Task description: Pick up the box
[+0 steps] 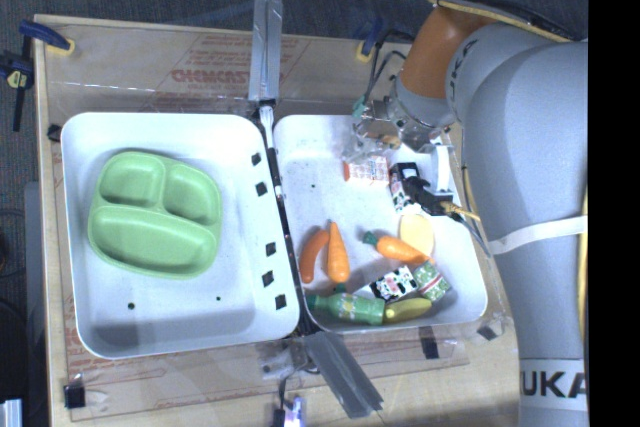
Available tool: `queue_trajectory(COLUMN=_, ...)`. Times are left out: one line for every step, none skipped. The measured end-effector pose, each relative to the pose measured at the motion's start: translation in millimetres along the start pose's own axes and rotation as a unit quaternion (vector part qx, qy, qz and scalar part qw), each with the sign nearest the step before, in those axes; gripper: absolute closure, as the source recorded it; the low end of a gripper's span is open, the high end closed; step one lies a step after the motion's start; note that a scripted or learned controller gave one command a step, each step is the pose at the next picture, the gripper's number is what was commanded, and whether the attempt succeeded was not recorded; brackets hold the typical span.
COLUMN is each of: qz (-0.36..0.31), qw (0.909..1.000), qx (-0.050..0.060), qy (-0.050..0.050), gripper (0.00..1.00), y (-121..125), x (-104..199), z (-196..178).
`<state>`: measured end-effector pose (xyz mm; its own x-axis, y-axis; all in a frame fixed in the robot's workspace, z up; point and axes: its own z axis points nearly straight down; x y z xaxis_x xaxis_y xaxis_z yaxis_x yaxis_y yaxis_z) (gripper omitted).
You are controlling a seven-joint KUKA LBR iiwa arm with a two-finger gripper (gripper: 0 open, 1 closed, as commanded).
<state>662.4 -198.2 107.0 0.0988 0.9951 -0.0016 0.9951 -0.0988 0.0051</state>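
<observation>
The box (pixel 366 171) is small, white and orange, and lies flat near the far edge of the right bin (pixel 300 165). My gripper (pixel 374 129) hangs just beyond and above it, at the bin's back wall, close to the box's far side. Whether it touches the box is unclear. The grey arm with its orange band (pixel 436 55) comes in from the right and covers the bin's right rim.
Around the right bin's near half lie two carrots (pixel 337 253), a third carrot (pixel 400 248), a yellow piece (pixel 417 235), a black-and-white packet (pixel 405 185), a cow-patterned item (pixel 395 285) and a green bottle (pixel 350 307). A green divided plate (pixel 155 212) sits in the left bin (pixel 90 325).
</observation>
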Motion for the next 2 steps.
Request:
queue_trajectory(qz=0.000, qw=1.0000, qx=0.000, qy=0.000, gripper=0.00, y=-0.1, x=0.0, z=0.1)
queue_trajectory(qz=0.042, qw=0.9991, qx=-0.002, qy=-0.001, gripper=0.00, y=-2.2, x=3.2, z=8.6)
